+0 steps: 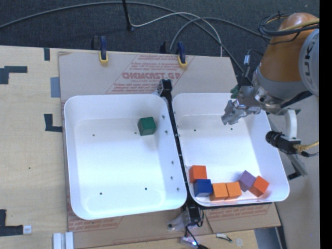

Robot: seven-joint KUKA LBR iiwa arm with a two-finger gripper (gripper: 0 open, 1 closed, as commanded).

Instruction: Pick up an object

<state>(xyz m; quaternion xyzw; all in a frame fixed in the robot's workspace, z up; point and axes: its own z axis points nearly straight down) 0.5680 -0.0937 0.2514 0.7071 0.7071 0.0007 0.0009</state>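
Camera view shows the gripper (232, 115) at two o'clock; I cannot tell its jaws' state. Small green cube (147, 125) in the left white bin (78, 191) looks light, rigid; grip opposite flat sides.

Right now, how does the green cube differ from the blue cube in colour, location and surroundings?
The green cube lies in the left bin; the blue cube lies in the right bin. The green cube sits alone near the bin's upper middle, while the blue cube is packed against orange cubes along the near wall. The green cube looks slightly rotated; the blue one lies roughly square to the wall. Both appear similar in size and rest on bin floors, away from the gripper.
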